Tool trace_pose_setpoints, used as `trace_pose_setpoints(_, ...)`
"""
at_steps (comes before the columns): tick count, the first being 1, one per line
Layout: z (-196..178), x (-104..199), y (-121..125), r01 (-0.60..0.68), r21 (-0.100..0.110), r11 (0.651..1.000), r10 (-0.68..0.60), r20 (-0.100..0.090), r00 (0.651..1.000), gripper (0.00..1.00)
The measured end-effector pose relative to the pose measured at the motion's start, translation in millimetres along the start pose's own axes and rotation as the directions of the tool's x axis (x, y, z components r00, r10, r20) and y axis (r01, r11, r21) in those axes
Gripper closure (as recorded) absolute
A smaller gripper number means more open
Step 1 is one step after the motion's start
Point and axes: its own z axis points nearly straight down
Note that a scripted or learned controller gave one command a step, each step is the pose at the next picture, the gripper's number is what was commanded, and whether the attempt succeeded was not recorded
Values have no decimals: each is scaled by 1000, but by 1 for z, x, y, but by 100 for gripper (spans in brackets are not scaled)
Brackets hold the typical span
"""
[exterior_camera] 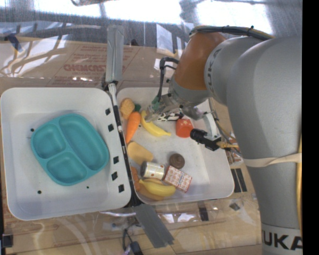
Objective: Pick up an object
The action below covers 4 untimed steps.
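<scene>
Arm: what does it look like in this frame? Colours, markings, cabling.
The arm is thick, rounded and glossy grey, with an orange band above the wrist. White letters "UKA" show at bottom right. A black cable runs over the top. A tan strap crosses its lower segment.

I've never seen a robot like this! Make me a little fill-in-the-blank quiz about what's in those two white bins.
1. The teal divided plate lies in the ____ bin.
2. The carrot is coloured ____.
3. The gripper hangs over the ____ bin.
4. The teal plate has ____ compartments.

Missing words: left; orange; right; three
</scene>
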Motion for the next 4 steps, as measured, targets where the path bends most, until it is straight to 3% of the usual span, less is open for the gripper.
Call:
trace_pose_setpoints(1,1,0,-1,0,2,1000,0,-1,1000,0)
trace_pose_setpoints(2,10,-7,10,25,18,1000,-25,-17,1000,0)
trace_pose_setpoints(3,1,-8,11,34,13,999,-34,-6,999,100)
trace_pose_setpoints(4,-27,-1,25,42,14,999,-42,-7,999,100)
